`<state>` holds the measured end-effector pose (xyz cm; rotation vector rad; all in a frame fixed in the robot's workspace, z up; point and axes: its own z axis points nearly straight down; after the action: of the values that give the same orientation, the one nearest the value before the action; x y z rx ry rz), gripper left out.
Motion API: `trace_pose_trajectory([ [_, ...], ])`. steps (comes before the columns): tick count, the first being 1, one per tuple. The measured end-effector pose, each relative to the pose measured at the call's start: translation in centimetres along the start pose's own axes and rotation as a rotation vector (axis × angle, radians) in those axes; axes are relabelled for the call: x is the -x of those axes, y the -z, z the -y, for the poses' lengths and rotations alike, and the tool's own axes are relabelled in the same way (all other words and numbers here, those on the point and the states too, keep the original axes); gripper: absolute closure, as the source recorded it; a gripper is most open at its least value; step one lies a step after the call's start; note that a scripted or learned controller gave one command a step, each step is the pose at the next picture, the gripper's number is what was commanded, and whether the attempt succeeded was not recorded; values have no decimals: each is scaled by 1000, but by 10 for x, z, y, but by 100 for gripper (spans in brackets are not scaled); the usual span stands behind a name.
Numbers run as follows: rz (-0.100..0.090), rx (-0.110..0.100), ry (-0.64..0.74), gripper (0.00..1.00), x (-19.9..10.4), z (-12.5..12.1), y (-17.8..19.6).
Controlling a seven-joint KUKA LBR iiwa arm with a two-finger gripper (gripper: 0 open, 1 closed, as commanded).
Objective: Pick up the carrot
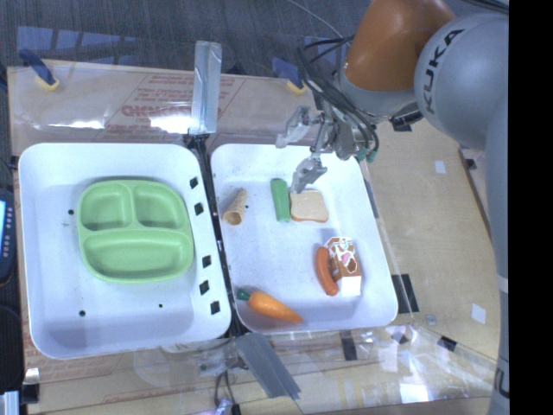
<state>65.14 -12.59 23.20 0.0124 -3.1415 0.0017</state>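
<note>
The carrot [271, 305], orange with a green stub at its left end, lies along the near edge of the right bin [259, 249]. My gripper [300, 156] hangs over the far side of that bin, well away from the carrot, just above the toast slice [309, 206]. Its fingers [305, 175] stand apart, open, with nothing between them.
The right bin also holds a green bean-like piece [280, 199], a tan cone [234, 207], a hot dog [326, 271] and a small printed carton [345, 260]. A green divided plate [135, 230] sits in the left bin [52, 309]. A black divider [210, 232] runs between bins.
</note>
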Motion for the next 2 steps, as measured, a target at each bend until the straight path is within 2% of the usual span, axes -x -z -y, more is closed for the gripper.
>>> trace_pose_trajectory([
  [1,-4,2,60,0,-132,-12,-49],
  [2,0,2,113,0,-134,-33,-141],
])
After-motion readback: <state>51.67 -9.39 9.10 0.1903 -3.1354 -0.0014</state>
